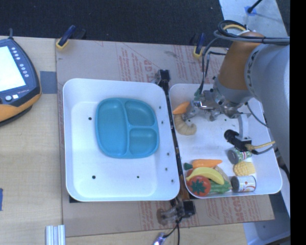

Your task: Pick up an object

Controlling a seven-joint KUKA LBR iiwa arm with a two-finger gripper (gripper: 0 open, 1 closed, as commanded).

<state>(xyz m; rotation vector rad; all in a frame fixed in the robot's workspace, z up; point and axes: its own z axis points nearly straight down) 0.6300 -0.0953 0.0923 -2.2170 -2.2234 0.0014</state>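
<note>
A grey arm with an orange band reaches over the right bin (pixel 268 185), its gripper (pixel 210 108) low near the bin's far left corner; whether the jaws are spread or pressed together cannot be told. Just beside it lie an orange piece (pixel 181 107) and a tan piece (pixel 185 127). Toy food crowds the near edge: carrot (pixel 206 163), banana (pixel 208 174), tomato (pixel 200 186), corn (pixel 243 168), can (pixel 244 184). The left bin (pixel 76 180) holds a blue divided plate (pixel 126 127).

One fixed camera overhead looks slantwise down on both bins (pixel 71 137).
</note>
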